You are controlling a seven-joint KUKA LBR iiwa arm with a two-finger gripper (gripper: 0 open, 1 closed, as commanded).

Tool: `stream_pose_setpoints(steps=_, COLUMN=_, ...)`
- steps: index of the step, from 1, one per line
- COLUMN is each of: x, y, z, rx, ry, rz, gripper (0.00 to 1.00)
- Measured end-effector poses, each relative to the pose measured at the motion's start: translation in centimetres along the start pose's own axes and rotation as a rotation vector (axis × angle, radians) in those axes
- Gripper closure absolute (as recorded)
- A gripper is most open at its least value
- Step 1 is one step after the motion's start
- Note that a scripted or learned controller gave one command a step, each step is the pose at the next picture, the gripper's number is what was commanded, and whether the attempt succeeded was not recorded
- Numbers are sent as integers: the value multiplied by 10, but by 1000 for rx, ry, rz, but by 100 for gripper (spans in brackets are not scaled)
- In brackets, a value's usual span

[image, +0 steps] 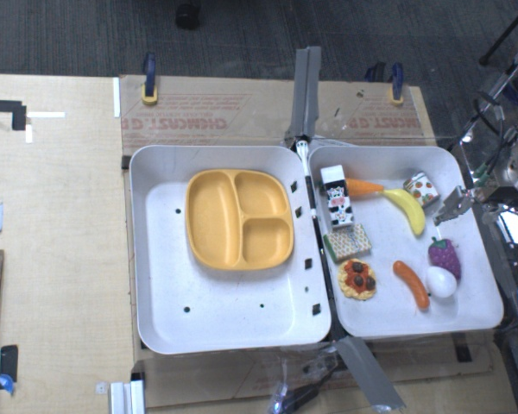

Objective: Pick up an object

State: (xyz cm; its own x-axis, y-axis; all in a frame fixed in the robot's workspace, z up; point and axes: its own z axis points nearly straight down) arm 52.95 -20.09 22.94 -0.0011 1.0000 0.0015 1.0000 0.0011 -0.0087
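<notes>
The desk (52,257) carries two white bins side by side. The left bin (155,317) holds a yellow plate (239,218) with three compartments, lying flat toward the bin's far half.

The right bin (475,313) holds the small things. A milk carton (335,195) lies along the bin's left wall, with a carrot (363,187) just beside it, pointing right. A banana (407,208) curves down from the carrot's tip toward the bin's middle, and a small printed can (420,186) sits just right of it. Below the carton lies a cracker (348,244), and nearer still a little pizza (358,279). A sausage (412,284) lies slanted in the near right part, touching or almost touching a white egg (441,282); purple grapes (444,255) sit just above the egg.

The gripper (451,207) reaches in from the right wall of the right bin, above the grapes and right of the banana. It appears to hold nothing, though against the clutter of the arm (501,188) I cannot tell whether its fingers are spread or closed.
</notes>
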Motion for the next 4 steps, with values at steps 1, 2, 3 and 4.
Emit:
stream_pose_setpoints(steps=1, x=39, y=31, z=139, rx=-5, ry=-1, rz=-150, gripper=0)
stream_pose_setpoints(steps=2, x=37, y=30, z=133, rx=0, ry=0, rz=-144, gripper=100)
stream_pose_setpoints(steps=3, x=37, y=30, z=133, rx=0, ry=0, rz=-145, gripper=0)
stream_pose_setpoints(steps=4, x=53, y=36, z=140, rx=-3, ry=-1, rz=-76, gripper=0)
